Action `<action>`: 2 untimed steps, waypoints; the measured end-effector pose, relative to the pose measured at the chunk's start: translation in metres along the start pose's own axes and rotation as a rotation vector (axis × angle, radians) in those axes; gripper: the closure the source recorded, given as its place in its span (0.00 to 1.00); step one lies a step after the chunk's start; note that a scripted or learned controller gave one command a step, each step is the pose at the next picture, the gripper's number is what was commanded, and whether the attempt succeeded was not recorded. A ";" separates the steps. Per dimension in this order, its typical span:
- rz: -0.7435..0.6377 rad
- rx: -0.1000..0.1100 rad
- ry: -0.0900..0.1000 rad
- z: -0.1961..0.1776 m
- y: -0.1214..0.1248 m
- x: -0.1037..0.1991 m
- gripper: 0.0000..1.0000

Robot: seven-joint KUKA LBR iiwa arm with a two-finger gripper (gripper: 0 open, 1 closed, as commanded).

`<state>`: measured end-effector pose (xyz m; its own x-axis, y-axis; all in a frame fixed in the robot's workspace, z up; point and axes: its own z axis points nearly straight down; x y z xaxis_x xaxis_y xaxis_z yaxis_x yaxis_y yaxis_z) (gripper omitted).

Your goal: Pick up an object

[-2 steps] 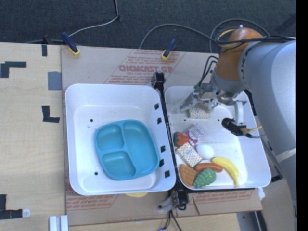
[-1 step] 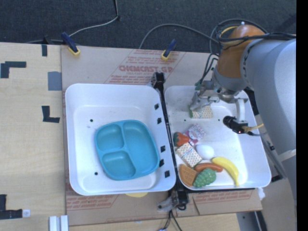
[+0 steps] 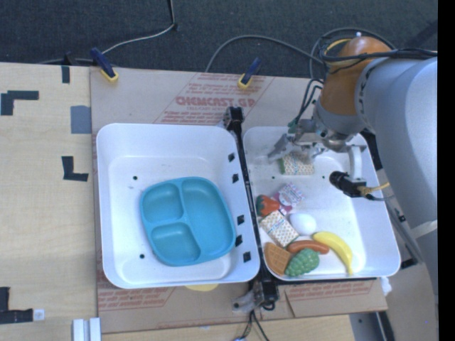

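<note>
Gripper [image 3: 297, 148] is seen low over the right bin [image 3: 370, 251], directly above a small checkered packet [image 3: 297, 165]; whether anything is clamped cannot be told. A clean pick is best made by being centred on the packet, well apart from the toy food heap [image 3: 302, 240].

The grey arm with the orange band [image 3: 355, 84] is reaching into the right white bin [image 3: 377, 251]. Its gripper [image 3: 298, 146] is sitting right over a small green and white packet [image 3: 297, 165]. A blue plastic plate with 3 sections [image 3: 186, 219] is lying in the left white bin [image 3: 121, 148]. A yellow toy banana [image 3: 335, 248] is resting near the right bin's front.
</note>
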<state>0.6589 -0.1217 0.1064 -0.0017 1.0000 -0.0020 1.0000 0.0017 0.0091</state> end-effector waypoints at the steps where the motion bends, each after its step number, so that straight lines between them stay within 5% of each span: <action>1: -0.001 0.003 0.000 0.016 0.004 -0.010 0.00; 2: -0.002 -0.004 -0.004 0.004 0.005 -0.011 1.00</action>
<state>0.6644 -0.1326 0.1025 -0.0034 1.0000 -0.0058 0.9999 0.0035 0.0134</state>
